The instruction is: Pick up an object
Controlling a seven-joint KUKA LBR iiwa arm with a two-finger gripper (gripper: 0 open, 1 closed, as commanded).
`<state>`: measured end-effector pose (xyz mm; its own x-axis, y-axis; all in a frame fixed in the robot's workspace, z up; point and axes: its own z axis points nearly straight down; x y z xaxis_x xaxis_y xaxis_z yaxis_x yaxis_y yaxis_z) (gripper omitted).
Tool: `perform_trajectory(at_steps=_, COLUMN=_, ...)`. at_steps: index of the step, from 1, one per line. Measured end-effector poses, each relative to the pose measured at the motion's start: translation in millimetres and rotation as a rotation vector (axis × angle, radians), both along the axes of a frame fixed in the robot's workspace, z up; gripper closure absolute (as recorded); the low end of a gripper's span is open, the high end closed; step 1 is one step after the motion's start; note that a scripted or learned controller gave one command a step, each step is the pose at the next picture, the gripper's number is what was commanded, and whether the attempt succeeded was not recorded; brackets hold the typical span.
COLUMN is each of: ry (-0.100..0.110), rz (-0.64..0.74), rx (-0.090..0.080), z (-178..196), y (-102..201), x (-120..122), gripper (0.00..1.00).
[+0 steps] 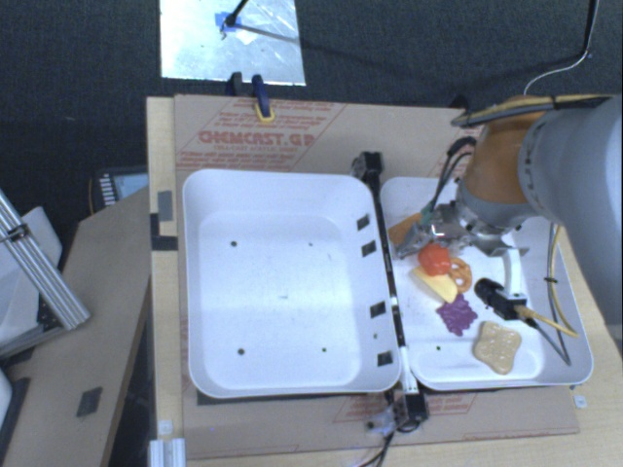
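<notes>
My gripper (444, 232) hangs low over the back part of the right bin (565, 363), with the grey arm and its orange band reaching in from the right. Just under and in front of it lies a red tomato-like piece (435, 258). A yellow cheese wedge (436, 283) lies beside an orange ring-shaped piece (460, 276). An orange slice (403, 230) sits to the gripper's left by the bin wall. Toward the front lie a purple grape bunch (456, 313) and a tan biscuit-like piece (496, 346). Nothing shows between the fingers.
The left bin (209, 261) stands beside the right one, and the shared rim (382, 261) between them carries black clips. A cardboard sheet (258, 129) lies under both bins. A foil-like square (234, 27) sits beyond the bench's back edge.
</notes>
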<state>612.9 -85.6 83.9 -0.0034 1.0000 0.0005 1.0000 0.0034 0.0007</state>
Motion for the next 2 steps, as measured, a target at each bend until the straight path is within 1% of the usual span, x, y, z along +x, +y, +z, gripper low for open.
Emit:
perform_trajectory(at_steps=1, ry=-0.003, rz=0.000, rx=-0.001, z=12, y=-1, x=1, gripper=1.00)
perform_trajectory(at_steps=2, ry=-0.011, rz=0.006, rx=0.000, z=107, y=51, x=34, gripper=1.00)
